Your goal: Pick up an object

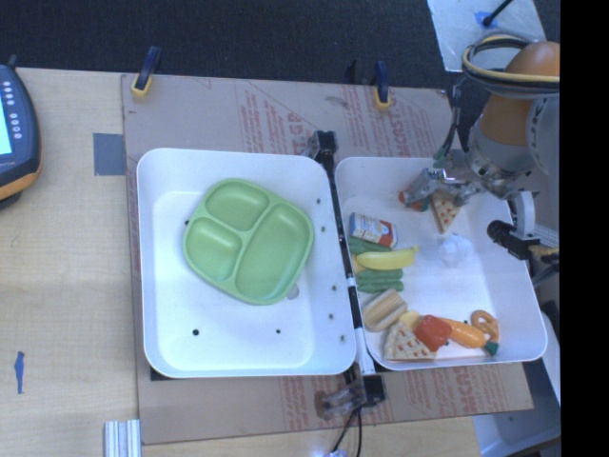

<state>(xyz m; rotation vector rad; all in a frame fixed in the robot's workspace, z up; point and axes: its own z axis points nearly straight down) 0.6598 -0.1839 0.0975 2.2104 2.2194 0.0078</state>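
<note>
The gripper (440, 187) sits low over the pizza slice (443, 211) in the right bin (519, 284), seemingly mid-grasp; whether its tool has clamped I cannot tell, so lifting should wait.

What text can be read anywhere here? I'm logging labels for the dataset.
Nothing can be read for certain.
Cardboard sheet: red printed lettering, too faint and blurred to read.
Small packet in the right bin: label too small to read.
Handheld pendant at the left edge: screen and keys illegible.
</note>
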